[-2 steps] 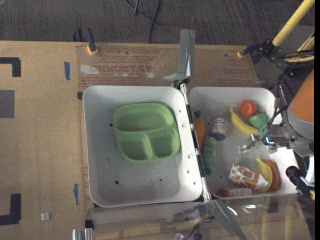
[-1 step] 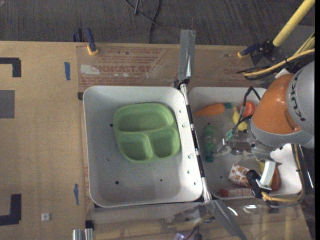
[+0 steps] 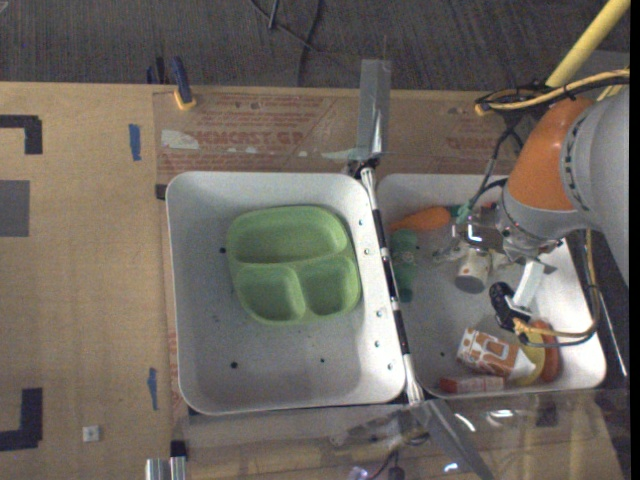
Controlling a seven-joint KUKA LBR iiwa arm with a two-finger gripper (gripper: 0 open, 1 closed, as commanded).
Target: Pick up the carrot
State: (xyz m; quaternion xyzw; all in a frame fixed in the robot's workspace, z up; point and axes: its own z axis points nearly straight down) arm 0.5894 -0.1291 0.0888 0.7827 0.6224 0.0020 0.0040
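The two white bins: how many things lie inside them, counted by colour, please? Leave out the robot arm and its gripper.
Green: 2, the divided plate and a small green item
Orange: 3, the carrot, a carton, a round item
Red: 1, a flat item
Total: 6

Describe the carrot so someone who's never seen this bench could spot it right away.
Look in the right-hand white bin, at its far left corner beside the divider between the bins. The carrot lies there on its side, just left of the gripper. It is the one orange tapered thing there, above a green item.
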